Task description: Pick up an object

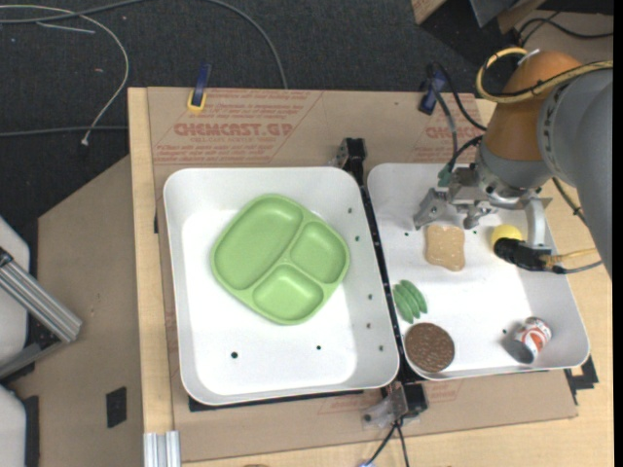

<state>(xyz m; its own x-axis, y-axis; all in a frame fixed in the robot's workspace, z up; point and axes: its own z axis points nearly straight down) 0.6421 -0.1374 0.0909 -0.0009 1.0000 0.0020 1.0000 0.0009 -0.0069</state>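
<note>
Currently the hand (450, 214) hovers just above the bread slice (447, 247) in the approach step; finger spread cannot be told; next move calls for descent onto it.

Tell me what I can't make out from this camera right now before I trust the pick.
- Hand: the wrist above covers its fingers, so open or shut is unclear, as is any contact with the bread.
- Yellow item: partly behind the hand's mount; its shape is unclear.
- Can: too small to read.
- Arm: cut off by the right edge.
</note>
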